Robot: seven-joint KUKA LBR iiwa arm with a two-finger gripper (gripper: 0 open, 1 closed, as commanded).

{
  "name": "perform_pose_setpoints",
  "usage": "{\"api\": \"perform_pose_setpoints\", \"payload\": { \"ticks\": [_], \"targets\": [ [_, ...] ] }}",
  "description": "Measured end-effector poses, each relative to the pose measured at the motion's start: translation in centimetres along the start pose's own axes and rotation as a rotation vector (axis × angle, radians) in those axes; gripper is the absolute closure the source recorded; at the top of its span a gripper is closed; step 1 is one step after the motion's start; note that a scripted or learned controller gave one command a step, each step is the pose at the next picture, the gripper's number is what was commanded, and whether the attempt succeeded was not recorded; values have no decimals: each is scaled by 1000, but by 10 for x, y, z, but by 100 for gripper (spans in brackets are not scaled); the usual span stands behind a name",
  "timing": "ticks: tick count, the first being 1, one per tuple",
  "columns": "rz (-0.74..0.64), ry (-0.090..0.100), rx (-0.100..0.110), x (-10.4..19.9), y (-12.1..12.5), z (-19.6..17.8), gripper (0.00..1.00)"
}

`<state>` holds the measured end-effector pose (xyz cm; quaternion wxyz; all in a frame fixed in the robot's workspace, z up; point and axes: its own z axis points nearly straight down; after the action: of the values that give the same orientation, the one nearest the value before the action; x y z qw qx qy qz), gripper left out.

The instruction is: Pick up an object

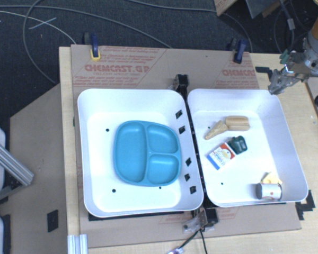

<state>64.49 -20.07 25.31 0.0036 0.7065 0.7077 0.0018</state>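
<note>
Currently listed, right bin (286, 142): four loose items, any of which may serve as the object to be picked up.

Item 1: tan wooden brush-like piece (228, 126), upper middle of the bin; long axis lying nearly across the frame, its pale narrow end dipping toward lower left.

Item 2: dark green small block (237, 144), just below item 1, toward the bin's centre.

Item 3: red, white and blue carton (221, 156), touching or just beside item 2 on its lower left; long axis set on a diagonal from lower left to upper right.

Item 4: grey and yellow cylinder-like object (268, 189), lower right corner of the bin, close against the wall, well apart from the other three.

Left bin (90, 142): one blue divided plate (147, 153), centred, three compartments.

Tool: gripper (278, 83), found at the upper right of the frame, at the far right corner of the right bin, above or just outside its rim. Nothing is seen between its parts; whether it is released or clenched cannot be told at this size.

Governing relation: all four items lie down-frame and leftward of the gripper. Item 1 is judged the nearest, with item 2 next; item 4 lies almost straight down-frame, along the right wall. A descent into the bin is judged not yet begun, so the task is early.
</note>
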Motion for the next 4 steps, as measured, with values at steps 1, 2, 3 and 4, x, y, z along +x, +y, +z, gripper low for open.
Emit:
{"api": "perform_pose_setpoints", "payload": {
  "ticks": [1,2,3,4],
  "targets": [
    [-2,4,10,40,-16,6,100],
    [-4,6,11,97,-40,13,100],
    [-3,6,12,151,-66,18,100],
    [-3,6,12,196,-78,27,100]
  ]
}}
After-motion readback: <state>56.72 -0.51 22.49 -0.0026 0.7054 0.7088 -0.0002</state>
